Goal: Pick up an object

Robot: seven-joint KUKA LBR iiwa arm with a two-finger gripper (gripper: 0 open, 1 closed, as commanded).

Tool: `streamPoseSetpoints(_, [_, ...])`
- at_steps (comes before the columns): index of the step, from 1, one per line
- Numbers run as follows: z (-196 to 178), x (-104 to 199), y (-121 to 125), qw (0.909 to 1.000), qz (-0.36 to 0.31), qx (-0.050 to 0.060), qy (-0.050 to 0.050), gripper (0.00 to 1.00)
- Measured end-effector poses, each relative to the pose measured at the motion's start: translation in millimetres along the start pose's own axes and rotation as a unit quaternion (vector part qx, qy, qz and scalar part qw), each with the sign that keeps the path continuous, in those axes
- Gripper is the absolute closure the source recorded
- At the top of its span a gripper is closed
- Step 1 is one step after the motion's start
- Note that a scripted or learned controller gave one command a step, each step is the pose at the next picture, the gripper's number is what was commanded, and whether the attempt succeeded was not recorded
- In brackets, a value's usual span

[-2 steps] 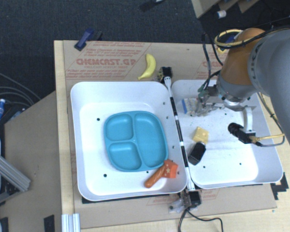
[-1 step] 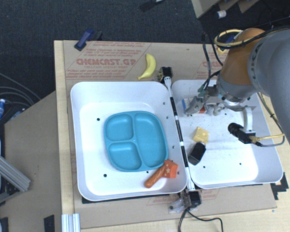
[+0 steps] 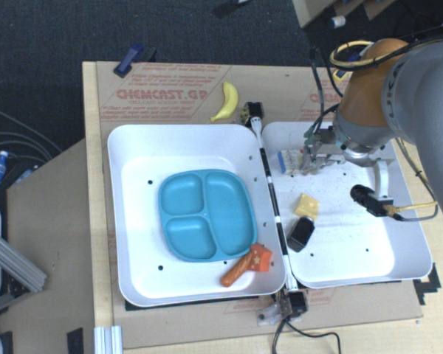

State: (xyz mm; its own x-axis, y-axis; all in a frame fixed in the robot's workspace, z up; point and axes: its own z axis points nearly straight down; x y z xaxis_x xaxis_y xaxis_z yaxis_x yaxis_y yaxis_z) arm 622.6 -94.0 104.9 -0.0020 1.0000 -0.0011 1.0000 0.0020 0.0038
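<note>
My gripper (image 3: 312, 158) hangs low over the far left part of the right bin (image 3: 369, 265), below the orange band of the arm. A small blue object (image 3: 283, 161) lies just left of it, near the bin's wall; whether they touch I cannot tell. Nearer the front of that bin lie a yellow wedge-shaped block (image 3: 307, 205) and a black object (image 3: 300, 234). In the left bin (image 3: 133, 198) rests a blue divided plate (image 3: 205, 214) with an orange carrot-like toy (image 3: 246, 265) at its front right corner.
A yellow banana (image 3: 227, 102) lies on the bench behind the left bin. A black cable clip (image 3: 368, 198) and wires hang off the arm over the right bin's middle. A black divider strip (image 3: 269, 190) runs between the bins.
</note>
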Motion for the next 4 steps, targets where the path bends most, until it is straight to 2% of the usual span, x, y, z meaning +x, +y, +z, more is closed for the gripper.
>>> streamPoseSetpoints(1, [0.1,0.0,-0.1,1.0000,0.000,0.000,0.000,0.00])
streamPoseSetpoints(2, [-10.1,0.3,0.5,1.0000,0.000,-0.001,0.000,1.00])
streamPoseSetpoints(3, [-9.9,0.3,0.4,1.0000,0.000,-0.001,0.000,0.00])
streamPoseSetpoints(4, [20.6,-0.2,-35.5,1.0000,0.001,0.004,0.001,0.00])
